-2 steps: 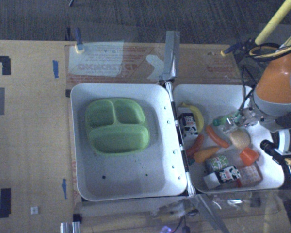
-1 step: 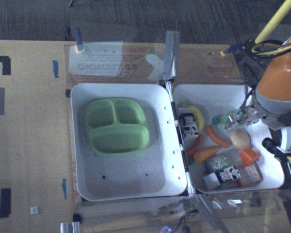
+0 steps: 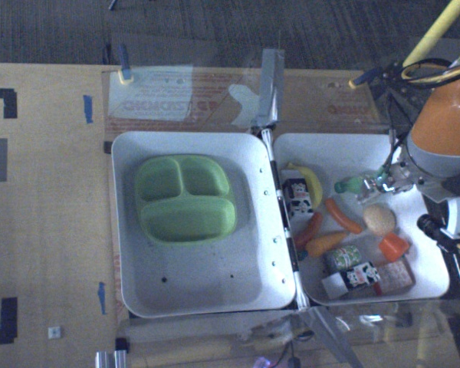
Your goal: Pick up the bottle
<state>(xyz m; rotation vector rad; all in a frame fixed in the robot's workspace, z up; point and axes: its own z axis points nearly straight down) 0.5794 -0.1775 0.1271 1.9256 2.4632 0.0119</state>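
Toy food crowds the right bin (image 3: 437, 278), and among it the bottle (image 3: 351, 183), green with a pale cap end, lies on its side in the upper middle of that bin, above an orange carrot (image 3: 343, 215) and right of a banana (image 3: 312, 183). The gripper (image 3: 389, 178) sits just beside the bottle's right end, seemingly touching it, though whether it is spread or pinched I cannot tell. A green divided plate (image 3: 185, 198) rests in the left bin (image 3: 130, 282).
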